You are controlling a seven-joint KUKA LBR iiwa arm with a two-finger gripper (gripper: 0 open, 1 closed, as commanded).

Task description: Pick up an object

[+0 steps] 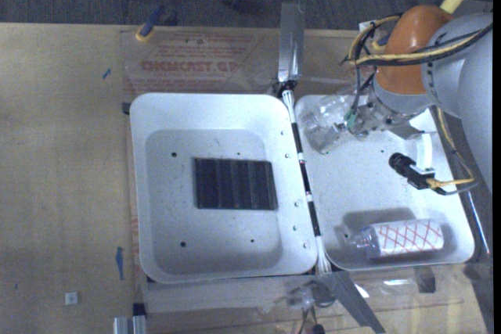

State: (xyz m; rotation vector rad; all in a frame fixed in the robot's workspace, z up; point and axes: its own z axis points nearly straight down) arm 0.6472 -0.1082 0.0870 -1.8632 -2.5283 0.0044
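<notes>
The gripper [358, 121] sits low at the far end of the right bin [360, 192], just beside a clear plastic container [321, 129]; apart or together, I cannot tell; nothing looks lifted, so the pick is not yet done.

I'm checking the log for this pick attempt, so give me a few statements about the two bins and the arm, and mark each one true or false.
1. A dark ribbed panel lies flat in the left bin. True.
2. The bottle with the red criss-cross label stands upright. False: it lies on its side in the right bin, near that bin's front edge.
3. The gripper is over the left bin. False: it is over the far left corner of the right bin.
4. A clear plastic item sits right beside the gripper. True.
</notes>
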